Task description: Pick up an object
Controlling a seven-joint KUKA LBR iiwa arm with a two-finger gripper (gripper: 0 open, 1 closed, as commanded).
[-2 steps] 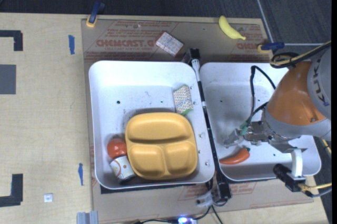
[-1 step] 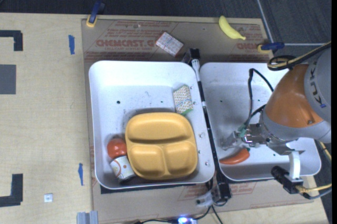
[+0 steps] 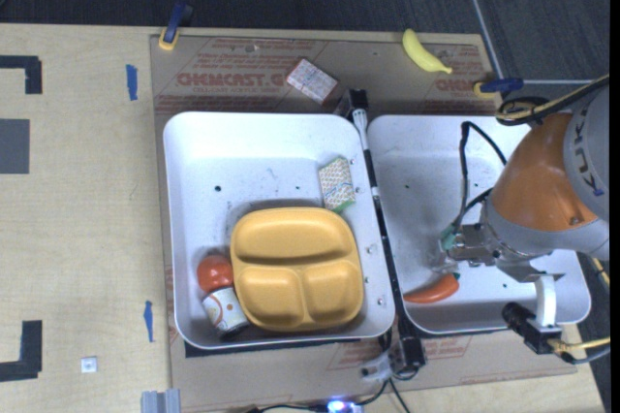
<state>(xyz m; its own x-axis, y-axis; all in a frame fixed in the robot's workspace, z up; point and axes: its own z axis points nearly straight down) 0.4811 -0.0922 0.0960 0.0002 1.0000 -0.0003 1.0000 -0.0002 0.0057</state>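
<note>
You can't see the gripper's (image 3: 453, 258) fingers (wrist hides them) above the orange carrot-like object (image 3: 431, 290).

Even overhead light, bright glare on the white bins (image 3: 184, 207) — slightly soft, perhaps low-resolution.

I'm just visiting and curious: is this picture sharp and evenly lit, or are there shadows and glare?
In the camera view, lighting is soft and fairly even; the white bins look bright without harsh glare. The yellow tray casts a faint shadow. The arm looks slightly soft, and the orange object beneath it sits in its shade. Floor at top is dark.
</note>
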